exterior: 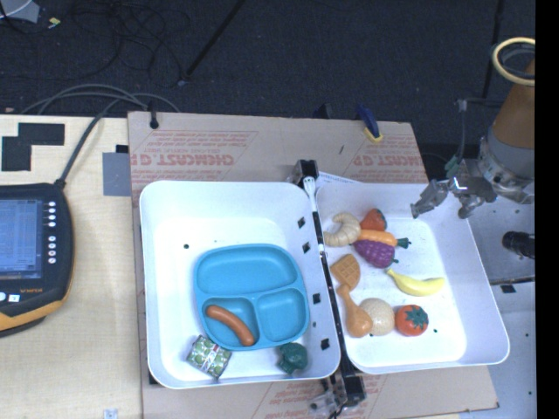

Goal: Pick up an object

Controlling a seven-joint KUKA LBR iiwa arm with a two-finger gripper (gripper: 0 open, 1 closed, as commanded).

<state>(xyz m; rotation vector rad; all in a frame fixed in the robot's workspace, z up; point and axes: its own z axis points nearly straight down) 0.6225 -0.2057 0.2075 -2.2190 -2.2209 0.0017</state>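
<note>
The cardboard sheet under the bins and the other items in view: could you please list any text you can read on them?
Cardboard sheet: red print, upside down, blurred; I cannot read it reliably.
Same print along the cardboard's near edge: too blurred.
Handheld pendant screen: too small to read.
Small green-patterned packet: pattern only, nothing legible.

1. The arm [515,103] enters from the right edge of the camera view, at upper right.
2. An orange band with a pale rim is visible on the arm above the wrist; below it the body turns grey.
3. The wrist section is grey metal with small fittings projecting on both sides.
4. The hand [447,197] extends leftward and slightly downward from the wrist.
5. The two fingers are spread apart, with nothing between them.
</note>
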